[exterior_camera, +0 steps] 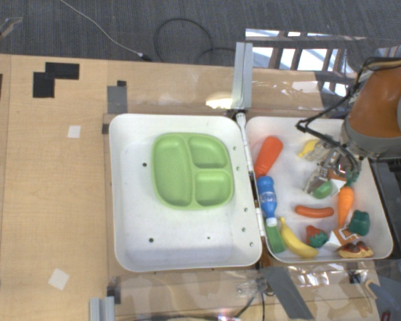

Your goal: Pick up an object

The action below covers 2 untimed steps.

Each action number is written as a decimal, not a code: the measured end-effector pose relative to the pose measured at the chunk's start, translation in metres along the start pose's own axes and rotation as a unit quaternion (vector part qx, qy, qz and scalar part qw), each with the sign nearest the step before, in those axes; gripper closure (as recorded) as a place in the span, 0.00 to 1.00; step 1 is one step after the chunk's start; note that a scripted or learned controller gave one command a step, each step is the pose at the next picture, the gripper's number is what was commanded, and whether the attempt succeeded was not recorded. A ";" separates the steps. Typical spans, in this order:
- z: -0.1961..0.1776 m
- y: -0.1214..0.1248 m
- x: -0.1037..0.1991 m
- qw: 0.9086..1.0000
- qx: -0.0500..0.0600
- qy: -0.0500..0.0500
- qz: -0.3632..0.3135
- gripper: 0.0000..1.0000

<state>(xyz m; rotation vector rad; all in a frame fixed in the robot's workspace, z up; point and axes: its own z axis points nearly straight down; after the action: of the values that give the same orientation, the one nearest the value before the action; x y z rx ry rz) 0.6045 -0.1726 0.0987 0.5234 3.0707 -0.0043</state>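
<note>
In the shallow white right-hand bin [381,199], the grey arm's jaws [324,178] hang directly over a small rounded green toy [322,190] lying just left of the orange carrot [345,204], touching or nearly so, their spread unclear.

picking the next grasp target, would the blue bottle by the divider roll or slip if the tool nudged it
The blue bottle lies on its side and looks round-bodied, so it probably rolls sideways when nudged. Its glossy surface suggests slippery plastic. It lies close to the right bin's left wall, which may stop it rolling that way.
</note>
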 end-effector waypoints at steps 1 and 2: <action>0.010 -0.030 0.019 0.999 0.000 0.008 0.046 0.00; 0.008 -0.008 0.058 0.999 0.000 0.007 0.033 0.00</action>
<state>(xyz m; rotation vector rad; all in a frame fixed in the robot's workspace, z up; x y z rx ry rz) 0.5478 -0.1610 0.0895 0.6256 3.0646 0.0003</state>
